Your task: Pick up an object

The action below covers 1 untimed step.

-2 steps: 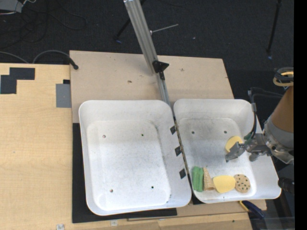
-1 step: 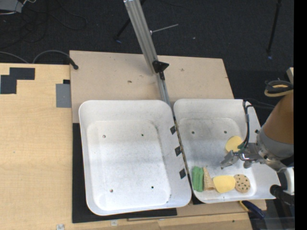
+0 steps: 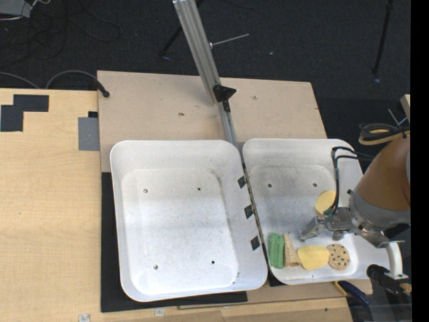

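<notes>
Bench: a tan board (image 3: 167,106) carries both bins, with a slanted aluminium rail (image 3: 201,52) running down to the seam between them.
Left bin: the white left bin (image 3: 134,159) sits just beside its twin, its floor speckled grey.
Right bin: the white right bin (image 3: 281,154) holds all the objects, gathered in its near right part.
Arm: the grey arm (image 3: 385,186), with its orange band, reaches in from the right over the right bin's right side.
Gripper: the gripper (image 3: 315,228) hangs low over the right bin's floor, fingers narrowly apart with nothing seen between them.
Yellow piece: a yellow object (image 3: 312,257) lies by the near rim, just below the gripper.
Yellow disc: a pale yellow round (image 3: 326,200) sits just above the gripper, beside the wrist.
Green block: a green block (image 3: 275,250) lies near the dividing wall, touching a tan wafer (image 3: 290,250).
Cookie: a chip cookie (image 3: 338,256) lies just right of the yellow piece.
</notes>
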### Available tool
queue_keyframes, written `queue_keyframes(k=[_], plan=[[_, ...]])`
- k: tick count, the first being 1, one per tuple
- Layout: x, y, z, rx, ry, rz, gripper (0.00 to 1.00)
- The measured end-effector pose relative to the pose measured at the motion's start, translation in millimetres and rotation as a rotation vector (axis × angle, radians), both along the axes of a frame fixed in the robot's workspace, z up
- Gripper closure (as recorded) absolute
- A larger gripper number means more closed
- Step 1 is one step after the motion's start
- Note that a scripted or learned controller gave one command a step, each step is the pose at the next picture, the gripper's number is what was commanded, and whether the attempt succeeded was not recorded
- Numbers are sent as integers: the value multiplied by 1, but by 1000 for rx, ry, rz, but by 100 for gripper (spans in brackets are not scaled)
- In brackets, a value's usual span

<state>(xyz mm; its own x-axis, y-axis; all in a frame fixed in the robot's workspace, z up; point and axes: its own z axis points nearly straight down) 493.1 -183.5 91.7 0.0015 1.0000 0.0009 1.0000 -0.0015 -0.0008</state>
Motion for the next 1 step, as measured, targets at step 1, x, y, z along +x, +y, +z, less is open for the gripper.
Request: queue_keyframes(k=[1], plan=[[-1,-1,10,2,1,-6,100]])
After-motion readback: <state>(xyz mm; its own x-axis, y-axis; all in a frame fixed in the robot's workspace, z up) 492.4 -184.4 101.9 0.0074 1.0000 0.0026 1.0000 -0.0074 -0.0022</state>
